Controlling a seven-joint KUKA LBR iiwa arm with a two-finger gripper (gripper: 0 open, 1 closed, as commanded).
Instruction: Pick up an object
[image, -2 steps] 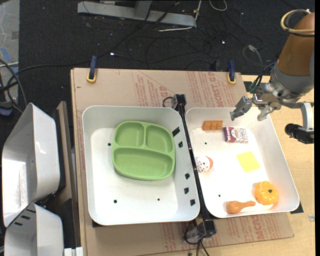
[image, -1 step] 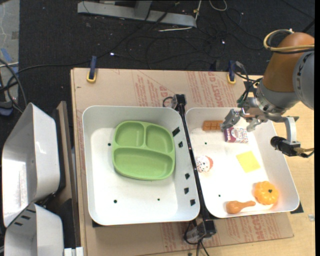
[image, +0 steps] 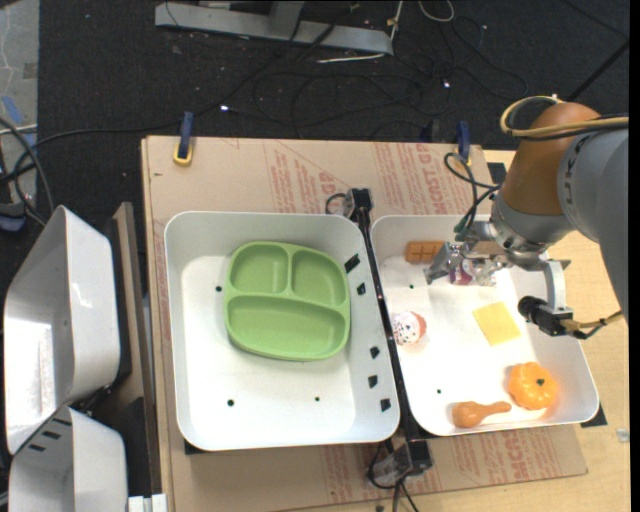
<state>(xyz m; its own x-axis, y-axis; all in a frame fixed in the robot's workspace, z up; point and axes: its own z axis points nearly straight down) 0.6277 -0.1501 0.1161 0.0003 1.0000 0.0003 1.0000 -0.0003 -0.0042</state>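
Observation:
My gripper (image: 456, 268) hangs low over the back of the right bin (image: 585, 372), on the grey arm reaching in from the right. Just to its left, close by the bin's back wall, lies a small orange-brown block (image: 421, 250). A yellow square slice (image: 497, 323) rests a little in front and to the right of the gripper. A white and red ball-like toy (image: 408, 327) sits near the bin's left wall. An orange pumpkin (image: 531, 386) and an orange gourd (image: 478, 411) lie at the front of the bin.
The left bin (image: 190, 400) holds a green divided plate (image: 288, 302). Black clips run along the divider (image: 378, 310) between the bins. A black cable part (image: 547, 316) hangs beside the arm above the right bin. White tubs (image: 55, 310) stand at the far left.

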